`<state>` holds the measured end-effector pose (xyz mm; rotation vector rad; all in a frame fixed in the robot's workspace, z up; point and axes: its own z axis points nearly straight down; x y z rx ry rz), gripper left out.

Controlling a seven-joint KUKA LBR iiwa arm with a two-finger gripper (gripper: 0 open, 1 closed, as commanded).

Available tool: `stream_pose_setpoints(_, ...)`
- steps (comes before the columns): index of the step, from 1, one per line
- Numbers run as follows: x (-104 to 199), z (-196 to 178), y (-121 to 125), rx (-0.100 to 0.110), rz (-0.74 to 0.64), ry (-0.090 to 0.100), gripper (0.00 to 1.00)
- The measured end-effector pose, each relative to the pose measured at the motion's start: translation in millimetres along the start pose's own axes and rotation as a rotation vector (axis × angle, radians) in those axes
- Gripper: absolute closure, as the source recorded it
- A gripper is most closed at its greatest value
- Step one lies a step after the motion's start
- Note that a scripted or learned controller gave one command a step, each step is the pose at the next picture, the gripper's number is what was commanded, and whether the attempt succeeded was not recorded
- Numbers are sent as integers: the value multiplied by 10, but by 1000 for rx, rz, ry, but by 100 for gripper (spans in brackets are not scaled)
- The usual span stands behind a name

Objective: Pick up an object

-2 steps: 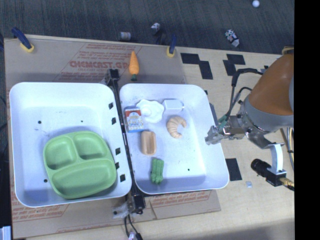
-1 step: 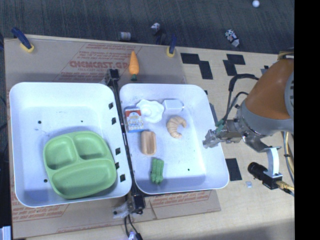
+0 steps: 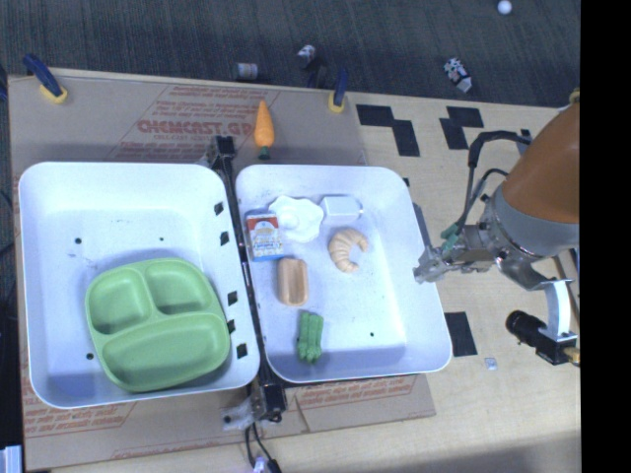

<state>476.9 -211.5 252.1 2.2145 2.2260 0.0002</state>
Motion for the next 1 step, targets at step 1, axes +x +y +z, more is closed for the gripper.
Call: stream_pose_setpoints(1, 8, 248, -5, 4, -1, 1, 100)
